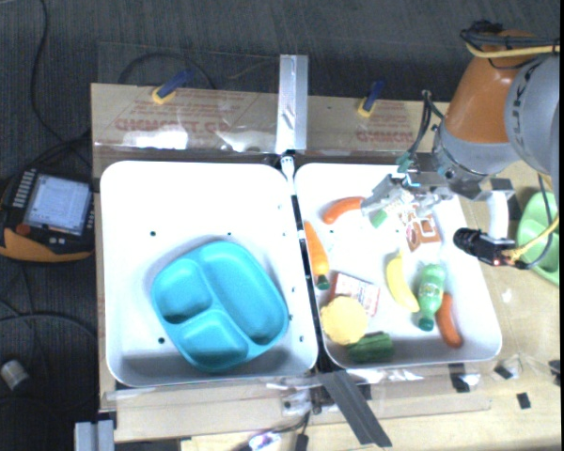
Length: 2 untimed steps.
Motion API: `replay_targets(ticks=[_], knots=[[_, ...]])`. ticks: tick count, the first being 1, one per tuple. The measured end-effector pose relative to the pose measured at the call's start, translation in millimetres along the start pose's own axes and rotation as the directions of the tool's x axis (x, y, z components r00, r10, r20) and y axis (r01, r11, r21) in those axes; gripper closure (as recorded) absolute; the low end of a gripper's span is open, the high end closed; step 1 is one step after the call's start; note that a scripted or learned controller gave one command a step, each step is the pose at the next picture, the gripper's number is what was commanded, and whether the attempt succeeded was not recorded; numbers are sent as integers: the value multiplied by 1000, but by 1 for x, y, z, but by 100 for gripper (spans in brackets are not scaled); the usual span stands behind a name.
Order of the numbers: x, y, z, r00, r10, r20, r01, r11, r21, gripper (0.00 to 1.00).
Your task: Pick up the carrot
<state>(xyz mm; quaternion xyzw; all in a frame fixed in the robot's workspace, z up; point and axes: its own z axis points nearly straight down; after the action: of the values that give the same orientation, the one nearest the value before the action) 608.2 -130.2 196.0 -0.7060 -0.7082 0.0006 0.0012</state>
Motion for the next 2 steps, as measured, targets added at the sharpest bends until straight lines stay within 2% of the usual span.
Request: replay_targets(ticks=[1,2], knots=[[-3,0,1,998,70,0,-70,998,0,0],[34,-20,95,987,160,2,-160,987,1,0]])
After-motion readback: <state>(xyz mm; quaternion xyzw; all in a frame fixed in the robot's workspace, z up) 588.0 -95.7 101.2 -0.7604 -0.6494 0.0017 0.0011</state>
